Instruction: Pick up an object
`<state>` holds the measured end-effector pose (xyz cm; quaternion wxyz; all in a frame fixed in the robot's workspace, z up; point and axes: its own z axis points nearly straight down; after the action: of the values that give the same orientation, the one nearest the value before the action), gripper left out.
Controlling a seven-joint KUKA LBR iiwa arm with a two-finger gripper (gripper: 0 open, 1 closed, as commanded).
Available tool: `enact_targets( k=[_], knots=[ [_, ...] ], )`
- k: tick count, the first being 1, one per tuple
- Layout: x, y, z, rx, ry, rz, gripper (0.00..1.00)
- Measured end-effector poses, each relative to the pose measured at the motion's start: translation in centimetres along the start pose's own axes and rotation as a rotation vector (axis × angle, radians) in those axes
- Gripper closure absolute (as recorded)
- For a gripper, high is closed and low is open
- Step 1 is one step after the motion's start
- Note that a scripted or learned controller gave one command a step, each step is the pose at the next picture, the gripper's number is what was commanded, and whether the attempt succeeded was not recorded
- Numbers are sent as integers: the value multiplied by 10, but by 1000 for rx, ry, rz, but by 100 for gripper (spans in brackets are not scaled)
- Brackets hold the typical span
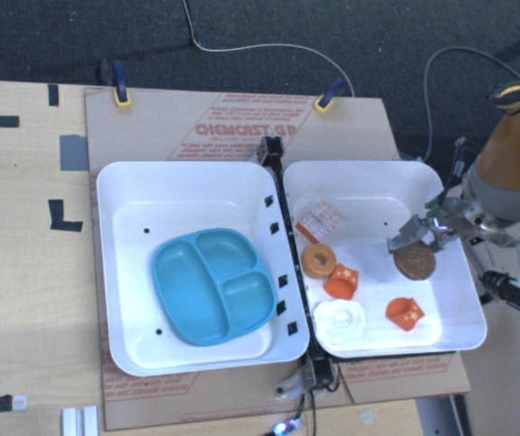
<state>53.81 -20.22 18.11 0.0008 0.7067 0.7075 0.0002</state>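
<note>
Overhead, two shallow white bins sit side by side on a cardboard sheet (242, 130) clamped to the bench (24, 243).

Left bin (119, 189): one blue divided tray (213, 284), three compartments, lying flat and turned at an angle, towards the near side of the bin.

Right bin (369, 175): six small items.
- clear packet with red print (320, 218), near the dividing wall, far half of the bin
- orange ring, doughnut-like (318, 261), just in front of the packet
- orange-red block (341, 282), touching or nearly touching the ring on its near right side
- white round piece (339, 319), near edge of the bin, hard to make out against the white floor
- second orange-red block (405, 312), near right part of the bin, apart from the others
- brown disc (415, 263), right side of the bin, flat on the floor

Arm enters from the right, orange band visible at the frame edge. Gripper (415, 241) sits low over the right bin, directly at the far edge of the brown disc, overlapping it in this view. Finger spacing: cannot tell, since the tips merge with the dark disc and the gripper body. Whether the disc is touched or gripped is not resolvable either.

Two clamps hold the cardboard at its far edge: yellow-blue one (120, 89) at left, another (329, 95) at right. A thin cable (269, 46) loops across the dark floor beyond.
</note>
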Motion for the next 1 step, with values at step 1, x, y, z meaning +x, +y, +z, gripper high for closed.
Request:
enact_targets(
  k=[1],
  knots=[
    [0, 1, -46, -2, -1, -1, 100]
  ],
)
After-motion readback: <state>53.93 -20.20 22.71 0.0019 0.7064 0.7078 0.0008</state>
